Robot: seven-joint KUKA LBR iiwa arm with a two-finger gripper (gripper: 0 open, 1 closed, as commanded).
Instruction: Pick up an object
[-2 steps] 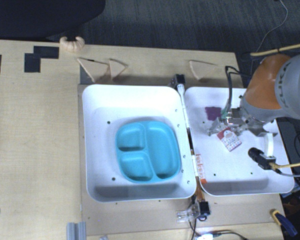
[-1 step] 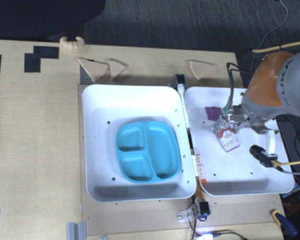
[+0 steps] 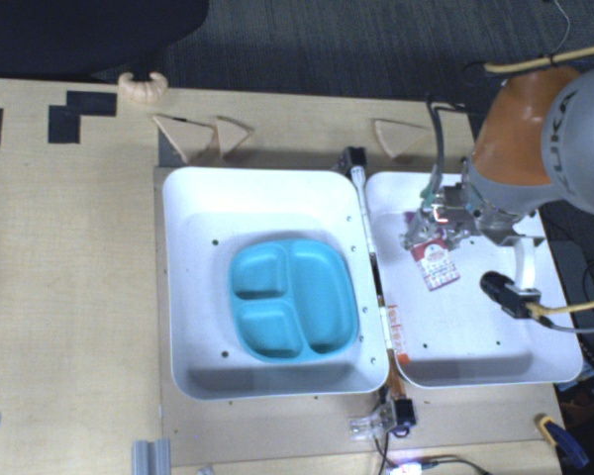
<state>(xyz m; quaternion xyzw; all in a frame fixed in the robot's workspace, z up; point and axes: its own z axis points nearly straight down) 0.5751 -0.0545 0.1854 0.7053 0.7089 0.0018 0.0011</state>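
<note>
The robot's jaws are in the right part of the frame, low over the upper left area of the right-hand white bin (image 3: 475,349). The view does not make clear whether they are open or closed, or whether they grip anything. Just below them in the frame, close to their tips, is a small red and white packet (image 3: 437,264). It is tilted and seen against the bin floor. The grey arm (image 3: 586,156), with its orange band (image 3: 520,127), reaches in from the upper right. The left-hand white bin (image 3: 193,216) holds a blue divided plate (image 3: 292,300) with three compartments, lying flat near the bin's middle. Both bins sit side by side on a pale wooden counter (image 3: 69,285).
</note>
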